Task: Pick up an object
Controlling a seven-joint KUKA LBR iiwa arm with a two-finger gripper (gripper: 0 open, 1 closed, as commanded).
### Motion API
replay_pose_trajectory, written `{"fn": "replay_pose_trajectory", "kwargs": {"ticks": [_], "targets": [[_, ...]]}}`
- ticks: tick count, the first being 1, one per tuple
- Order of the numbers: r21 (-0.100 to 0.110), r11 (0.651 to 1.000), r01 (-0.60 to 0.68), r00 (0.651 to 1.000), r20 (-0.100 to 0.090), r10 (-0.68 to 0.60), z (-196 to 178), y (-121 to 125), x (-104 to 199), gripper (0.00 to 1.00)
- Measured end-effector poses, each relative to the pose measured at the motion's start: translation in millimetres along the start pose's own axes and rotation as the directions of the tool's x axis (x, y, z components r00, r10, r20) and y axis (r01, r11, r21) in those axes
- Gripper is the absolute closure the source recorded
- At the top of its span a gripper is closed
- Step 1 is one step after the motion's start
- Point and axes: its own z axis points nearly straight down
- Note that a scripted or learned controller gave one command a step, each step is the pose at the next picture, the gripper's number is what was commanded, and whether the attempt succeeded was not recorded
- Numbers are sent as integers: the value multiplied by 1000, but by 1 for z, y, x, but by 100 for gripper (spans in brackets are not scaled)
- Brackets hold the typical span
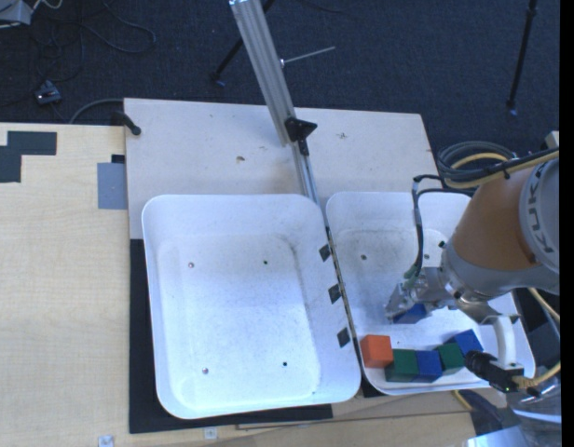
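Observation:
My gripper (405, 304) is low inside the right bin (380, 222), near its middle, below the grey arm with the orange band (497, 226). A small blue block (414, 314) shows right at the gripper's tip, partly hidden by it; whether it is held is not visible. Along the bin's front edge lies a row of blocks: an orange block (376, 349), a dark green block (402, 364), a blue block (428, 365), a green block (451, 355) and another blue block (469, 342).
The left bin (175, 250) lies beside the right one, joined by black clips (334, 292). A slanted aluminium post (268, 73) rises behind the bins. Cables (469, 161) hang at the right by the arm.

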Motion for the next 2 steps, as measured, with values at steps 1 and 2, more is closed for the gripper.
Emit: {"fn": "replay_pose_trajectory", "kwargs": {"ticks": [1, 2], "targets": [[0, 1000, -5, 1000, 0, 5, 0, 0, 0, 0], [0, 1000, -9, 1000, 0, 9, -10, 0, -2, 100]]}}
